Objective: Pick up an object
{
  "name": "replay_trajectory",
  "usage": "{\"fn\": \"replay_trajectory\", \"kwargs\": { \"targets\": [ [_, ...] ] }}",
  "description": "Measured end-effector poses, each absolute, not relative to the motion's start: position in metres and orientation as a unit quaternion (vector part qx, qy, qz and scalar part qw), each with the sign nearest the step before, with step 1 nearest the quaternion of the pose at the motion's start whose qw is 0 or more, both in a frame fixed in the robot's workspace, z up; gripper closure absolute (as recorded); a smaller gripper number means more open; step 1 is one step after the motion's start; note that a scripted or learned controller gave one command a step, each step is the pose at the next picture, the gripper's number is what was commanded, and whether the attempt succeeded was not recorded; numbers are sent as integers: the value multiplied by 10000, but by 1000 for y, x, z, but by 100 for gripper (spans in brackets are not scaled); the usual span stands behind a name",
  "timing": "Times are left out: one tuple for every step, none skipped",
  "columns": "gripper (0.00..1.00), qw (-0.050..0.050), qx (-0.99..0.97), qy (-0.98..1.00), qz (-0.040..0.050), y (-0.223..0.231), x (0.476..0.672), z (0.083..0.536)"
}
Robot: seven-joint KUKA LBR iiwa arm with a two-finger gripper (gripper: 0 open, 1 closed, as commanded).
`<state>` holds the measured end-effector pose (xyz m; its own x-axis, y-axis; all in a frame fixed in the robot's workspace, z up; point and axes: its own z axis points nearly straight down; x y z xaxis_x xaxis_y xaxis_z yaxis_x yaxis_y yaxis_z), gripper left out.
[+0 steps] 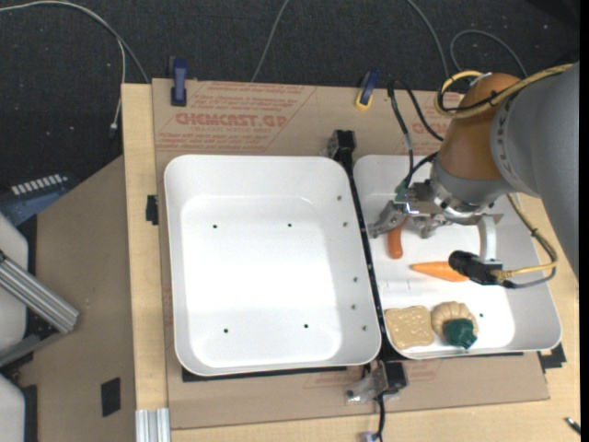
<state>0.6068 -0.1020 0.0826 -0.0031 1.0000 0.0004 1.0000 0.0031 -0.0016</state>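
Small orange cylinder, upright-ish, lies in the right bin near its left wall. Gripper hangs just above it, fingers spread, nothing between them. Same bin holds carrot, cracker, tan-and-green lump. Left bin alongside.

Faint red "CHEMCAST GP" print on the cardboard sheet

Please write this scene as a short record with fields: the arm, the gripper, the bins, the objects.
arm: reaches in from the right, over the right bin
gripper: low in the right bin, just above the small orange piece
left bin: beside the right bin
other objects in right bin: carrot, cracker-like square, round tan and green item
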Motion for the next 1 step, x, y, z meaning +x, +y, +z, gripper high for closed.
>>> {"fn": "replay_trajectory", "kwargs": {
  "targets": [
    [100, -6, -7069, -7073, -8, -103, 607, 96]
  ]
}}
